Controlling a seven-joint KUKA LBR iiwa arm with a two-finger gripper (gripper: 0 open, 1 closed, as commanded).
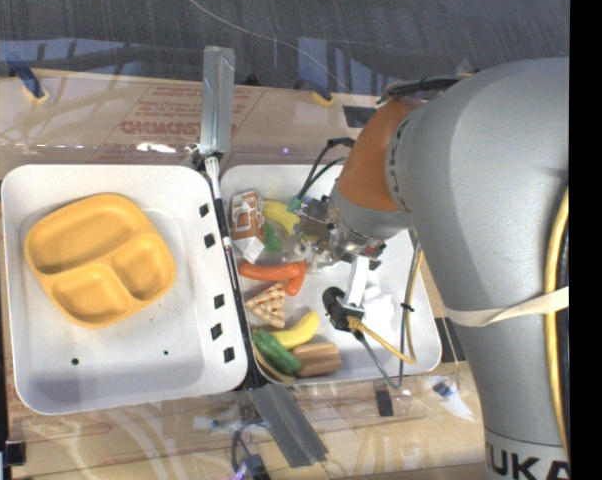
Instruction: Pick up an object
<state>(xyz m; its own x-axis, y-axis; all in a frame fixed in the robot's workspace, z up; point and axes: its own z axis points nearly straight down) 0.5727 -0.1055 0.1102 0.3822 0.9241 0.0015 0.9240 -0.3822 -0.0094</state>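
The right bin (421,353) holds a pile of toy food along its left side: a brown packet (245,215), a yellow banana piece (277,214), an orange carrot (272,270), a toast wedge (267,305), another banana (301,329), a green vegetable (276,351) and a brown sausage-like piece (319,359). My gripper (316,240) hangs low over the middle of this bin, just right of the carrot and the upper banana piece. Its fingertips are hidden among the wrist hardware and the items.
The left bin (41,383) carries a yellow divided tray (98,256) at its upper left. A metal divider post (217,98) stands between the bins at the back. The arm's large grey body (491,218) covers the right side of the scene.
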